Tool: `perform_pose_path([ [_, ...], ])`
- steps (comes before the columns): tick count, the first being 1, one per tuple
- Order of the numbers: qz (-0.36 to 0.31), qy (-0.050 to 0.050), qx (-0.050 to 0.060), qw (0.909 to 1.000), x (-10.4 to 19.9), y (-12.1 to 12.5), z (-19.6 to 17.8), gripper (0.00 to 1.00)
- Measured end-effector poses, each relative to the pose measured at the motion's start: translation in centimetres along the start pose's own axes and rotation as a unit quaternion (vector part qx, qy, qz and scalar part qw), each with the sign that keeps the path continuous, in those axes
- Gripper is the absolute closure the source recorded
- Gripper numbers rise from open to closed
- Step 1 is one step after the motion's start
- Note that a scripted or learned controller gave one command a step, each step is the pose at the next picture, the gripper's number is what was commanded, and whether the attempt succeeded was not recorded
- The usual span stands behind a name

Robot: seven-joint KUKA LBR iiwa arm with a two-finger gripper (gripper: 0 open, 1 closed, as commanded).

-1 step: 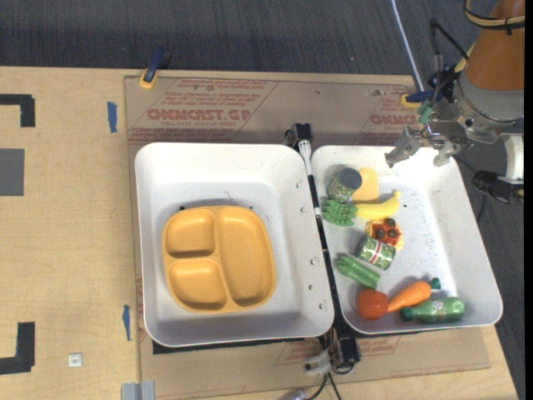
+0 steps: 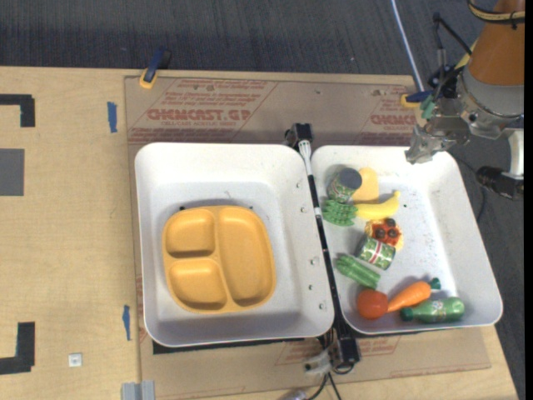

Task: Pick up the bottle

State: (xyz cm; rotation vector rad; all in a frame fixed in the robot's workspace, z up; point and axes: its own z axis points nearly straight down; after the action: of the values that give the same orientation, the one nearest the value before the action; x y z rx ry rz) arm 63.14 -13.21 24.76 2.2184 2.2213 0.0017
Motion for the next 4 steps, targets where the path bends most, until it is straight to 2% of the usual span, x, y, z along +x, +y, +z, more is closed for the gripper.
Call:
perform_pose_path([
  [1,-0.168,0.001,0.002,0.9858,3.8,-2.8,7.6,1.0],
  [2,-0.17,0.001,0.001,0.9854,1.6,-8.1,15.8,1.0],
  [3,-0.197,0.001,0.001,0.9803,3.4,-15.3,14.8,1.0],
  [4,-0.234,0.0,0.001,0.9723,3.3,-15.2,16.0,1.0],
])
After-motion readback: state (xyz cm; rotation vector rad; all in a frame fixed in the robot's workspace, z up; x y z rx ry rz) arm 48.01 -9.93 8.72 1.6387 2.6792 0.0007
